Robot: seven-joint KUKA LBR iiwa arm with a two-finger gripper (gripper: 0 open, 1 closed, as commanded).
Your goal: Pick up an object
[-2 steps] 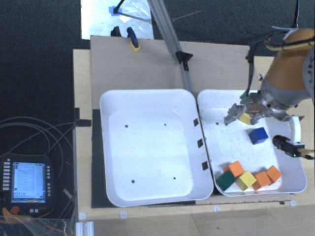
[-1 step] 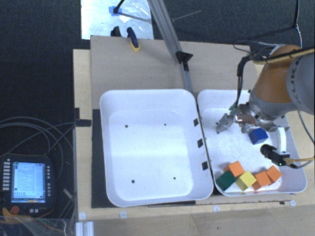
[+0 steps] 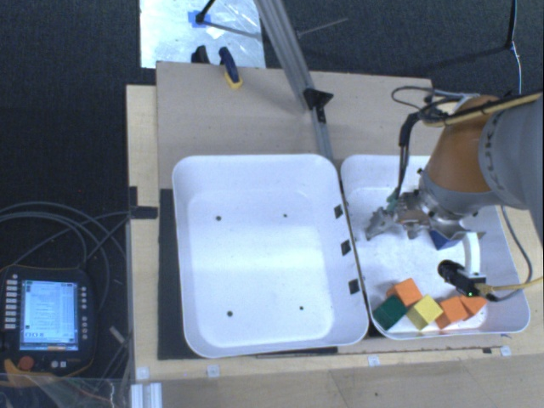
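Several small blocks lie in the near corner of the right bin: an orange block, a green block, a yellow block and a second orange block. A blue object peeks out from under the wrist. My gripper hangs low over the middle-left of the right bin, pointing toward the divider, apart from the block cluster and farther back than it. Nothing is visibly held in it.
The left bin sits beside the right one. A grey pole slants down to the bins' back edge. A teach pendant with cables lies at the far left. Blue and yellow clamps rest at the bench's back.
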